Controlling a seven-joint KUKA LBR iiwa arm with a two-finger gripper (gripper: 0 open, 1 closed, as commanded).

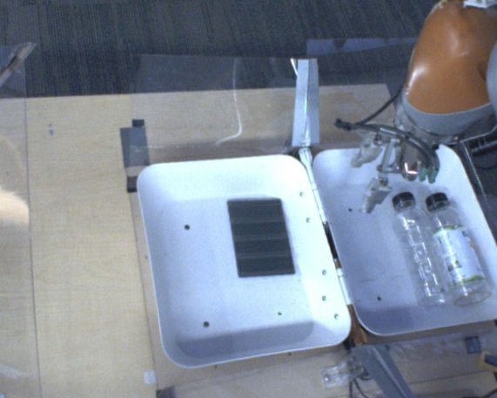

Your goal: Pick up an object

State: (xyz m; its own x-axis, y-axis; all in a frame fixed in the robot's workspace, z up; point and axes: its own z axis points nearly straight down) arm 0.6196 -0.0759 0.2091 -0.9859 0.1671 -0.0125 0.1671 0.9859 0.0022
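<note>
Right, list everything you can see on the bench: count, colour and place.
Bins: 2, white, side by side on the bench; left bin, right bin.
Ridged pad: 1, dark grey, flat in the middle of the left bin.
Bottles: 2, clear with black caps, lying side by side in the right bin; the plain bottle lies left of the labelled bottle.
Bench: 1, light wood, under both bins.
Arm: 1, orange band, reaching in from the right.
Gripper: 1, metal, over the far end of the right bin, just beyond the bottle caps.
</note>
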